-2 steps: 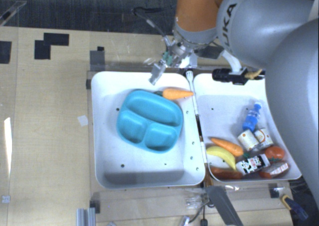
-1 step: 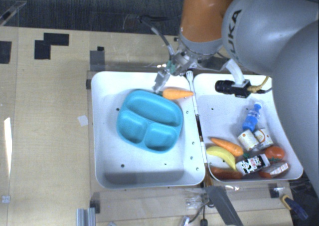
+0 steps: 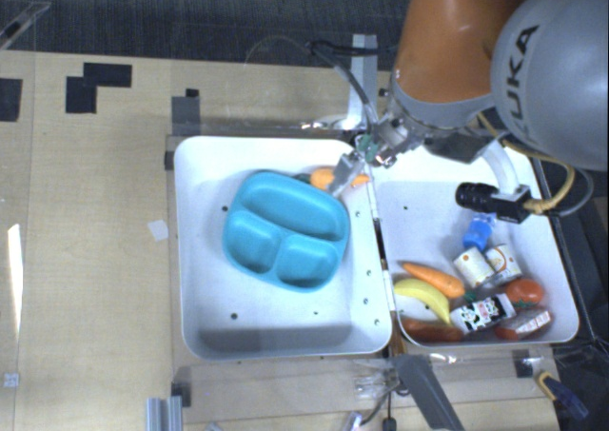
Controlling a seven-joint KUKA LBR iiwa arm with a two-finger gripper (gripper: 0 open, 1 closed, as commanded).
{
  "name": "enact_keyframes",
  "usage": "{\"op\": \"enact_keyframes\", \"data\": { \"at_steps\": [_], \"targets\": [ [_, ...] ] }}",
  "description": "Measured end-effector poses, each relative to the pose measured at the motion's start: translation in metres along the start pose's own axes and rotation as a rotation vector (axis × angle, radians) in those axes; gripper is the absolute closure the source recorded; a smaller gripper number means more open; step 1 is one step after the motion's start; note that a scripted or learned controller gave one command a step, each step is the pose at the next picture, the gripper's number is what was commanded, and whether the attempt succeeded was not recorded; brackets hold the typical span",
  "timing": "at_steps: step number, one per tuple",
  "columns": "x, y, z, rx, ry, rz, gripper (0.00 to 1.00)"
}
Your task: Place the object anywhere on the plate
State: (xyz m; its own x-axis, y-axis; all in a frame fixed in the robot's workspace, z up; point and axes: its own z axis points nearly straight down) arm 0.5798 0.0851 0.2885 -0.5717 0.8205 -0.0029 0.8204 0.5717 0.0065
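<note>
fingers (image 3: 344, 175) half hide an orange object (image 3: 324, 176) behind the plate (image 3: 285, 229); their grip is unreadable.

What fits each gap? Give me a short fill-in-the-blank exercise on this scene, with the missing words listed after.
1. The blue plate lies in the ____ bin in the camera view.
2. The plate is divided into ____ compartments.
3. The banana lies in the right bin, just below the ____.
4. The gripper hangs by the plate's far rim, close to an ____ object.

Missing words: left; three; carrot; orange
</note>
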Motion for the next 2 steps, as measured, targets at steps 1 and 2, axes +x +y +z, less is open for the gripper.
{"op": "enact_keyframes", "data": {
  "at_steps": [1, 2],
  "targets": [
    [-0.001, 0.002, -0.012, -0.006, -0.003, -0.002, 1.0],
    [0.007, 0.009, 0.104, 0.002, 0.002, -0.077, 1.0]
  ]
}}
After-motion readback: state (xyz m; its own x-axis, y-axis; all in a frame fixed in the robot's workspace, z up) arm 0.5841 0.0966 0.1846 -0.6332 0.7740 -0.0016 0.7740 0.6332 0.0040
